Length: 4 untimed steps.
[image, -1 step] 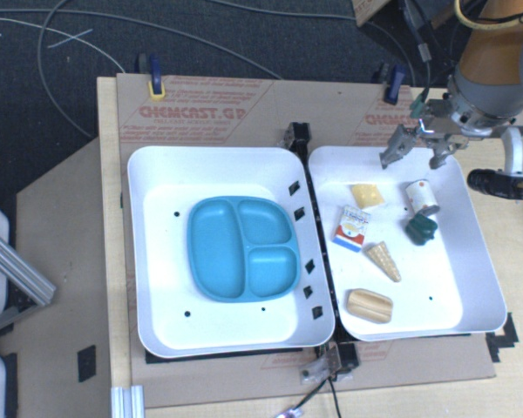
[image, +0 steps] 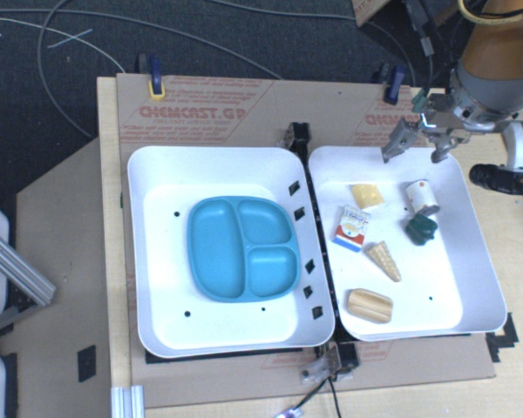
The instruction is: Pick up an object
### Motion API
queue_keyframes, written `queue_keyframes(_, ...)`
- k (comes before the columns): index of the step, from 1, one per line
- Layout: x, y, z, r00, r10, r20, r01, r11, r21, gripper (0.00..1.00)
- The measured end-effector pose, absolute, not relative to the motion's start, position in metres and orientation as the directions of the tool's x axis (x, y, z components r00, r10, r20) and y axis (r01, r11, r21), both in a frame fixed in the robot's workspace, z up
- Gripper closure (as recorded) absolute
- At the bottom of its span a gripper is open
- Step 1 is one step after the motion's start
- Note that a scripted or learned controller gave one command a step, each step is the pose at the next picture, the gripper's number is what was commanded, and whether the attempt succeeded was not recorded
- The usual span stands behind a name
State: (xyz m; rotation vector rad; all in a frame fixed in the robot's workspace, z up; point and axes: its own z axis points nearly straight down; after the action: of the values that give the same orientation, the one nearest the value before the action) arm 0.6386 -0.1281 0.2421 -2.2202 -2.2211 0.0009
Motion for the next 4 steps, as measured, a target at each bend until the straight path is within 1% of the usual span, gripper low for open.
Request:
queue_keyframes(1,0.643,-0.119,0.194,-0.001,1.000,0.001,1.000,0.001,-0.002,0.00)
queue_keyframes(2,0.637,-0.118,0.152,0.000,1.000,0.001,1.000,0.000,-0.003,0.00)
queue_keyframes(3,0.633,-0.124,0.097,0.000,1.000,0.001,1.000,0.000,-0.001,0.00)
queue_keyframes(4,0.633,-0.124,0.108,0.000,1.000,0.001,1.000,0.000,0.001,1.00)
